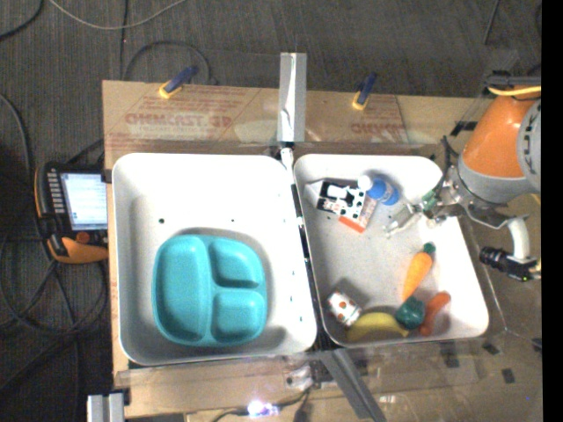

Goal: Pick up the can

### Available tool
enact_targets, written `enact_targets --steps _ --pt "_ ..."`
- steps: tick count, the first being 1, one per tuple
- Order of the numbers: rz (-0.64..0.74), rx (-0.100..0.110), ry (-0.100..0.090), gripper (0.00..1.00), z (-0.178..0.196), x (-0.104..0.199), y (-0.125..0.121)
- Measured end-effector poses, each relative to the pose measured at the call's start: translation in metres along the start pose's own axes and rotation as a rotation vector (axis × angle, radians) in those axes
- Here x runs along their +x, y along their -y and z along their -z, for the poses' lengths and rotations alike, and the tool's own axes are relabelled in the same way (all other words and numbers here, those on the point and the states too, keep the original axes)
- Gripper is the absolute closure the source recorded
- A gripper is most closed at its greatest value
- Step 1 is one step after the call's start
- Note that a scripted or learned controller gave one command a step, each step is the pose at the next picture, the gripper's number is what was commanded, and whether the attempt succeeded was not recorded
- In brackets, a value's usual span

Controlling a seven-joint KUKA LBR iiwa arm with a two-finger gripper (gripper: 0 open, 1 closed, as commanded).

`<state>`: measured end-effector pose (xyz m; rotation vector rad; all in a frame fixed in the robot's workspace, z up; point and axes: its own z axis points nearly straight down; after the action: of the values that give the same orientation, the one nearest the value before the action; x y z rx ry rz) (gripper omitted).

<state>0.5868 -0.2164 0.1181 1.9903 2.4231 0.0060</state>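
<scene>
My claw (406, 217) sits low over the right bin (457, 262), near that bin's far right corner, with the arm (497, 152) reaching in over the bin's right wall. Whether the claw is spread or clenched I cannot tell; the tips are too small and blurred against the white floor, and I see nothing between them.

The can (344, 307) lies in the same bin, at the near edge toward the left, close to the wall the two bins share. It is on its side, just beside the left end of the banana (376, 325), possibly touching it. Its long axis appears to run diagonally, though at this size I hold that loosely.

The governing relation: from my claw, the can lies toward the bin's near wall and somewhat left, well apart, with bare bin floor between. The carrot (418, 272) stands off to the right of that line and should not obstruct.

Judgement: the approach has yet to start. The closing axis needs to cross the can's length, and the banana crowds one side.
</scene>
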Motion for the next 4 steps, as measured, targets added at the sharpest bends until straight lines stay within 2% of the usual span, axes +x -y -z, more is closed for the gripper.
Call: enact_targets --steps 1,2,3,4 --pt "0.107 -0.003 0.004 0.00 -0.028 0.101 0.007" --pt "0.182 0.008 -0.002 0.00 0.030 0.071 0.059" --pt "0.145 0.006 -0.001 0.00 0.062 0.011 0.095" --pt "0.102 0.006 -0.001 0.00 0.131 0.013 0.100"
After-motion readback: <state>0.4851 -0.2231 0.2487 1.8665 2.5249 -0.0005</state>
